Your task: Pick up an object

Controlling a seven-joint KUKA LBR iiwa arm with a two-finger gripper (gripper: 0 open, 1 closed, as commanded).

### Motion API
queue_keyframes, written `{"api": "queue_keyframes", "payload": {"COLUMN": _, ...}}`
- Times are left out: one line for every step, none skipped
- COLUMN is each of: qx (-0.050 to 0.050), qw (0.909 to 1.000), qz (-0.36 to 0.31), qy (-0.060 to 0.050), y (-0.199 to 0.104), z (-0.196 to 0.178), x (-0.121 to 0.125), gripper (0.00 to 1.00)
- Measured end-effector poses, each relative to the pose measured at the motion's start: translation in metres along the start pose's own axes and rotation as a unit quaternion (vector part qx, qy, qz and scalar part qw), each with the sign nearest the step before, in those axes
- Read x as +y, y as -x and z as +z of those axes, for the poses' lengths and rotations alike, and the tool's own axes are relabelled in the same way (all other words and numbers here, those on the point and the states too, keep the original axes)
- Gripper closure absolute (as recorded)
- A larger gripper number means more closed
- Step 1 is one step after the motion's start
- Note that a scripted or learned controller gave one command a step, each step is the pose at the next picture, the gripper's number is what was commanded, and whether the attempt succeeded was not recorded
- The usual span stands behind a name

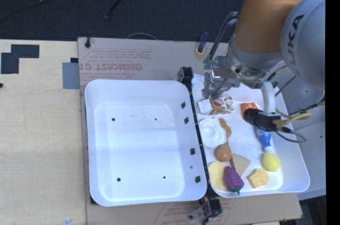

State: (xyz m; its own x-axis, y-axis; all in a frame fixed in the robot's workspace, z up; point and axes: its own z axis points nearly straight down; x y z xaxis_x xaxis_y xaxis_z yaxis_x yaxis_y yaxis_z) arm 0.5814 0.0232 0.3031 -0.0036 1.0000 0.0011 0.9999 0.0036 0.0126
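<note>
My gripper [213, 90] hangs over the far left corner of the right bin [297, 176], just above a small white packet with a red and brown print [220, 105]. Nothing visible is held by it. Close by lie an orange-red piece [247, 109], a white round dish shape [211, 132] and a slim orange-brown piece [225, 127]. Toward the bin's near end are a brown ball [223, 153], a purple grape bunch [232, 178], a pale yellow disc [215, 171], a tan wedge [242, 164], a lemon [270, 161], a yellow block [258, 178] and a blue-and-white tube [265, 140].
The left bin [95, 112] sits beside the right one, with a black divider strip [192, 128] between them. The bulky grey and orange arm [271, 11] reaches in over the far right side. Cardboard [122, 61] lies under both bins.
</note>
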Motion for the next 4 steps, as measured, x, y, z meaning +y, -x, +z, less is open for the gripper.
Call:
{"api": "queue_keyframes", "payload": {"qx": 0.0, "qw": 0.9999, "qz": 0.0, "qy": -0.012, "y": -0.028, "z": 0.118, "x": 0.024, "gripper": 1.0}}
{"api": "queue_keyframes", "payload": {"qx": -0.001, "qw": 1.0, "qz": 0.003, "qy": -0.009, "y": -0.001, "z": 0.101, "x": -0.01, "gripper": 1.0}}
{"api": "queue_keyframes", "payload": {"qx": 0.0, "qw": 1.0, "qz": 0.001, "qy": -0.006, "y": -0.032, "z": 0.118, "x": 0.06, "gripper": 1.0}}
{"api": "queue_keyframes", "payload": {"qx": 0.0, "qw": 0.9999, "qz": 0.0, "qy": -0.012, "y": -0.091, "z": 0.192, "x": 0.057, "gripper": 1.0}}
